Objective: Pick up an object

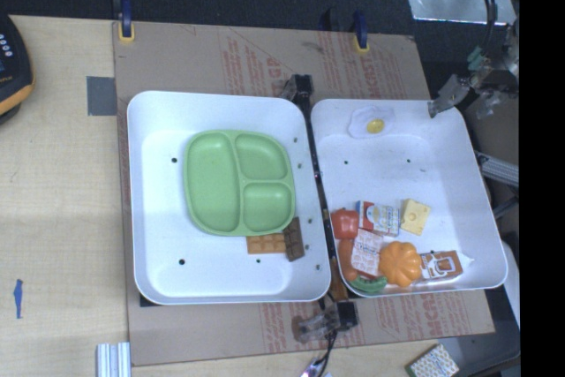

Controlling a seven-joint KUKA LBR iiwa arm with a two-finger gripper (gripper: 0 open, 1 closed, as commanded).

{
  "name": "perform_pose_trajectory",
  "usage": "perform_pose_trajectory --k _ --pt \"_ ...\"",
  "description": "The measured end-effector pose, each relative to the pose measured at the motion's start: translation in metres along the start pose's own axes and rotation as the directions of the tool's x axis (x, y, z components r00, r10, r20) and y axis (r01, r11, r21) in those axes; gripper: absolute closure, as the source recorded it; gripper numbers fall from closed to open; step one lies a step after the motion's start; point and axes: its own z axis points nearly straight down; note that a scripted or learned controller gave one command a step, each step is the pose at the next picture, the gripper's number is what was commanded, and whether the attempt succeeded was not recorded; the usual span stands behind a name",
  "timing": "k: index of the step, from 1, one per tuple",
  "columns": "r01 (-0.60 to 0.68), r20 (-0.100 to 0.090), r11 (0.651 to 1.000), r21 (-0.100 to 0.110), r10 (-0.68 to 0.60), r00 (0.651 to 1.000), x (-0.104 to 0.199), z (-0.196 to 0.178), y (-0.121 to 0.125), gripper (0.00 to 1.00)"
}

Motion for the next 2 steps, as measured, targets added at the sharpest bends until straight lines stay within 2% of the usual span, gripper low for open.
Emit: perform_pose_trajectory --k 1,2 --pt "0.0 -0.005 1.0 0.011 0.0 1.0 0.049 0.067 -0.057 0.0" --pt "0.0 -0.008 1.0 0.017 0.0 1.0 0.084 0.149 -0.151 0.0"
